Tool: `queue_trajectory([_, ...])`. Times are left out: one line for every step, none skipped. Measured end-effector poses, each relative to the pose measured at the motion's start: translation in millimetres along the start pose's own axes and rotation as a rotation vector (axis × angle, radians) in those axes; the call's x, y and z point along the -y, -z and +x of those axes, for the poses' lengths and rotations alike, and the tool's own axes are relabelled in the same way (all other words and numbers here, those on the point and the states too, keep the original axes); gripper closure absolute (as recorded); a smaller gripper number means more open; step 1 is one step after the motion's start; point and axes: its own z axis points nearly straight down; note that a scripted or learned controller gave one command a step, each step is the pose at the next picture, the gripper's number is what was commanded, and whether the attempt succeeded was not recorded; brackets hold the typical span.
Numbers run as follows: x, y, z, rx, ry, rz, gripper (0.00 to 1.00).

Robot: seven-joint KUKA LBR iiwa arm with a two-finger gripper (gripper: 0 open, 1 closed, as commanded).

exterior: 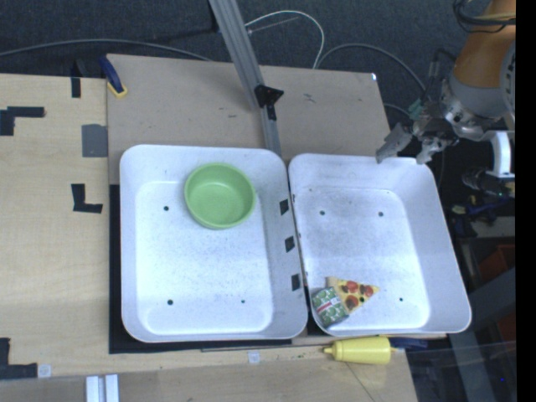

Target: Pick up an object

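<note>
Objects open to picking lie in two shallow white bins set side by side on the bench. Left bin [146,249]: holds a green bowl [219,194], upright, in its far half. Right bin [419,249]: holds a pizza-slice toy [356,291] in the near left corner, with a small green printed item [328,305] just beside it against the bin's left wall. A yellow bottle [363,351] lies on its side on the bench, just outside the near rim of the right bin.

Arm [481,65]: grey with an orange band, entering from the right. Gripper [407,145]: poised over the far right corner of the right bin, its fingers spread apart with nothing between them, well apart from every object.

Step in hand, as judged: the approach, with no object yet selected or grasped. The next move would call for travel toward the near left corner of the right bin, or across to the bowl, then a descent with the fingers straddling the chosen item. The crowded corner and the bin wall may hinder a clean grip there.
</note>
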Motion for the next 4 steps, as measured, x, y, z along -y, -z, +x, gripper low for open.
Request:
queue_trajectory([0.1, 0.1, -0.2, 0.0, 0.0, 0.0, 0.0])
queue_trajectory([8.4, -47.2, 3.1, -0.001, 0.0, 0.005, 0.0])
queue_trajectory([14.4, -105.6, -4.4, -0.001, -0.001, 0.006, 0.0])
queue_trajectory([14.5, -144.0, -3.5, 0.001, 0.0, 0.001, 0.0])
